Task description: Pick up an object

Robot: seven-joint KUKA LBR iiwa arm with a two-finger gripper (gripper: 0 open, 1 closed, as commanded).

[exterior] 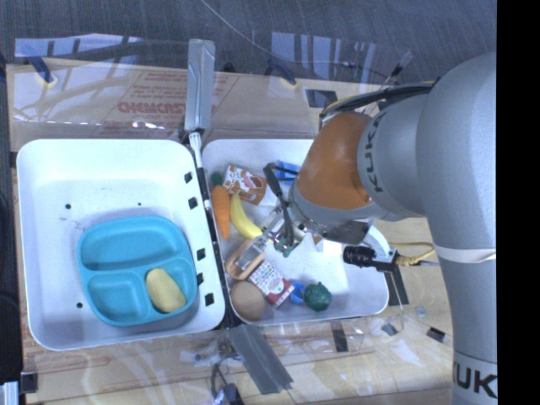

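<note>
Cardboard-backed bench, two shallow white plastic bins (34, 226); the metal two-finger gripper (283, 241) hangs over the right one's clutter. Can't tell its state, so I'd centre on the yellow plastic banana (243, 218), clear of the orange plastic carrot (221, 211).

Bulky smooth grey arm (439, 167) at frame right: glossy orange band (333, 169) above wrist, black cables (371, 99) over its top, partial black "KU" lettering (474, 384) lower right.
</note>
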